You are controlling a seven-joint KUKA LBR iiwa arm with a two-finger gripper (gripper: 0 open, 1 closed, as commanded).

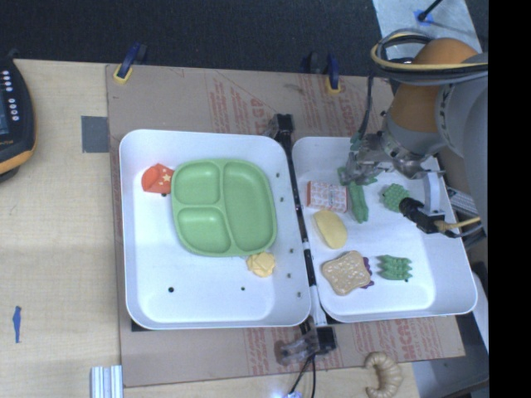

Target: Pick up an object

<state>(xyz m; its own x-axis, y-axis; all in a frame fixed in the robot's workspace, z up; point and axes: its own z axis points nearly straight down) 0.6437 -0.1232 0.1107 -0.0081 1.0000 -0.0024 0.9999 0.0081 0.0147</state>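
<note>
My gripper (357, 169) hangs low over the back of the right bin (452, 293), reaching in from the right under the orange wrist band. Directly below it a long green stick-shaped toy (359, 204) lies on the bin floor, its upper end at the gripper's tip; contact is unclear. Around it lie a pink-and-white packet (326, 196), a yellow lemon-like piece (331, 228), a slice of toast (346, 273), a bumpy green piece (393, 196) and a dark green ridged toy (395, 267).
The left bin (141, 297) holds a green divided plate (224, 206), a red piece (156, 178) at its left and a small yellow piece (261, 264) at its front. A brown curled object (384, 373) lies on the bench in front of the right bin.
</note>
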